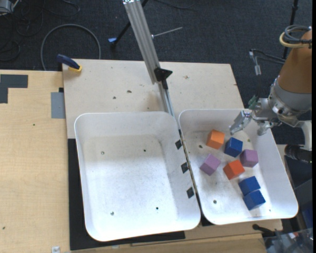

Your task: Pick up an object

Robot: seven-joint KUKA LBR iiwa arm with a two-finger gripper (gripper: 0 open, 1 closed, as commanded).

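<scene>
Purple cube (210,164) and orange cube (216,139) sit down-left of the gripper (250,123), blue cube (233,146) just below it, w/ more cubes crowded behind. Gripper's empty, fingers spread open above right bin (284,204). Arm cut off at right edge.

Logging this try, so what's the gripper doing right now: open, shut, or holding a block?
Gripper: open, holding nothing, above the far edge of the right bin, near the orange block.
</scene>
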